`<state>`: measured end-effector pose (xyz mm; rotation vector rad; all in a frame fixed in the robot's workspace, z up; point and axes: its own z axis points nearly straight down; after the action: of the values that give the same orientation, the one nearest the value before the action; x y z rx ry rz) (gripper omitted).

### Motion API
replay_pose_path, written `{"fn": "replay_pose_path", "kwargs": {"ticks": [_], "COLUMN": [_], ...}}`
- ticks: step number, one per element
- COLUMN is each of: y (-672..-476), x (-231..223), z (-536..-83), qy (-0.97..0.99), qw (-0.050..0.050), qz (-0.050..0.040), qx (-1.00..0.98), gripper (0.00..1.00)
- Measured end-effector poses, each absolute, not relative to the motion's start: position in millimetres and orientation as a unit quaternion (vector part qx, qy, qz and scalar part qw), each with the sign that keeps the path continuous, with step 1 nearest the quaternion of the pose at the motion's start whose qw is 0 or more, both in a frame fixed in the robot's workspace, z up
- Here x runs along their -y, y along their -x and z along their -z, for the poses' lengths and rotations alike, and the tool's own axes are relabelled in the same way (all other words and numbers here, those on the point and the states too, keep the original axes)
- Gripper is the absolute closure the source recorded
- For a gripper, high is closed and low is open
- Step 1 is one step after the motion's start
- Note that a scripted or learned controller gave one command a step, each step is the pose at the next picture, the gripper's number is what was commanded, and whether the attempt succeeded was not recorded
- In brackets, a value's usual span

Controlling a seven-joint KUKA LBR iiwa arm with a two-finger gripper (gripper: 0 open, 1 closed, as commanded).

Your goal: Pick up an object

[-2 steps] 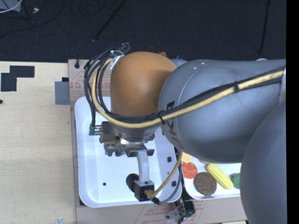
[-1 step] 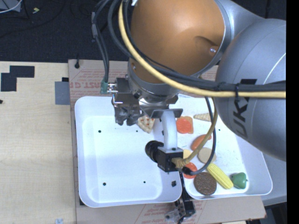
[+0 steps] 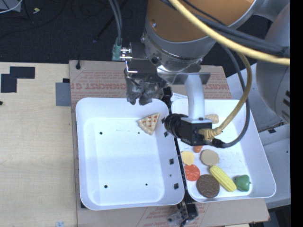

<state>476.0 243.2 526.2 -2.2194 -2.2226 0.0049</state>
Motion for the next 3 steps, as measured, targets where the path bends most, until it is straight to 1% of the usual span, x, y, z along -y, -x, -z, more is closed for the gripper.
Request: {"fn": "replay_pose_path", "kwargs": {"ticks": [1, 2, 3], "y": [-474.7, -476.0, -490.1], "x": [-244, -243, -244], "z": [-387, -533, -420], "qy": [0.707, 0.706, 0.707], "qw": [0.001, -0.001, 0.001], "qz": [-0.0034, 0.0030, -0.0033], "qx": [0.707, 0.708, 0.707], "gripper": [1.00, 1.00, 1.00]}}
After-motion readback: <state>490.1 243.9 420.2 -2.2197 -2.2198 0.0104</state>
